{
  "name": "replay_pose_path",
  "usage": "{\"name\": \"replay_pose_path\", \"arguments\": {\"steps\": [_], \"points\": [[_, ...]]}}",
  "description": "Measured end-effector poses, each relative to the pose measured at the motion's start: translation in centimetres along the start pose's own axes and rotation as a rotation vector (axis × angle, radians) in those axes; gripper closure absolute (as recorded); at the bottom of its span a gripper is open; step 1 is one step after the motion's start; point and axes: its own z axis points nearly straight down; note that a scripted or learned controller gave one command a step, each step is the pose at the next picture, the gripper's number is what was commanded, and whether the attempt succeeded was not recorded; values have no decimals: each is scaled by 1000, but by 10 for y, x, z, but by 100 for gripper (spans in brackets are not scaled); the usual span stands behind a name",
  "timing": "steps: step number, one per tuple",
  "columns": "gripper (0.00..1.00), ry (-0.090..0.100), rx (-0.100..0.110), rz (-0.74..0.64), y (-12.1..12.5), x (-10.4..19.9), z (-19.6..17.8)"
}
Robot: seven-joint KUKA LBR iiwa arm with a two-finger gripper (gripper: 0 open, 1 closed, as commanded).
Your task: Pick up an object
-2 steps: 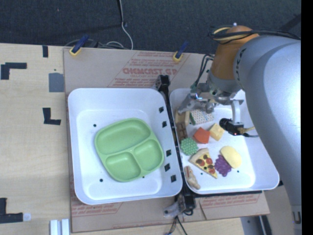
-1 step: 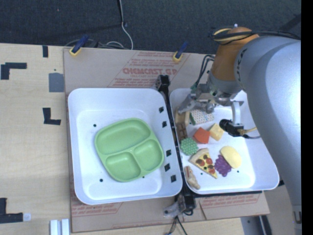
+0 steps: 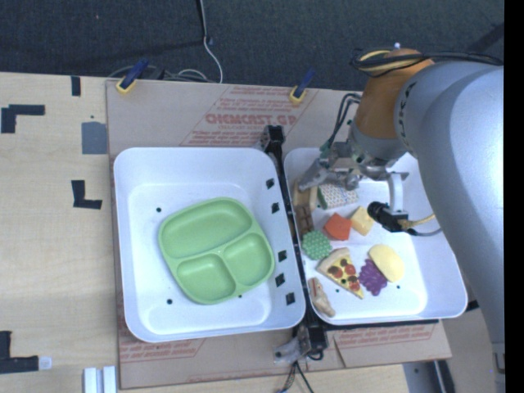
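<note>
Your arm (image 3: 458, 137) hangs over the far end of the right bin (image 3: 446, 289), and the end effector (image 3: 334, 173) sits low at that bin's far left corner, right above a pale checked block (image 3: 337, 196). From this slant you cannot tell whether the end effector is spread or closed, and nothing is visibly pinched in it.

To do the pick well, choose a piece with free space on both sides. The checked block is closest, but the bin's left wall and a brown stick (image 3: 303, 217) crowd it, so come down square and centre over it before you close. The lemon (image 3: 386, 262) near the right edge stands more apart and looks an easier target. Lift straight up and check that the piece rises with you.

Counting from the largest:
- Two white bins, the left bin (image 3: 131, 166) and the right one, touching along their shared edge
- One green divided plate (image 3: 214, 250) in the middle of the left bin
- One pizza slice (image 3: 342, 270) by the near edge of the right bin
- One lemon
- One bunch of purple grapes (image 3: 372, 279), touching the lemon
- One checked block
- One green round piece (image 3: 316, 244)
- One red piece (image 3: 337, 227)
- One yellow cheese wedge (image 3: 361, 220) beside it
- One brown stick
- One small bread piece (image 3: 321, 297) at the near left corner
</note>
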Motion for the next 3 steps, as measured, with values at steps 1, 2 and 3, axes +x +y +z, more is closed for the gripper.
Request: {"name": "replay_pose_path", "arguments": {"steps": [1, 2, 3], "points": [[0, 6, 11, -2, 12, -6, 1], [0, 4, 1, -1, 13, 1, 0], [0, 7, -8, -1, 4, 3, 0]]}}
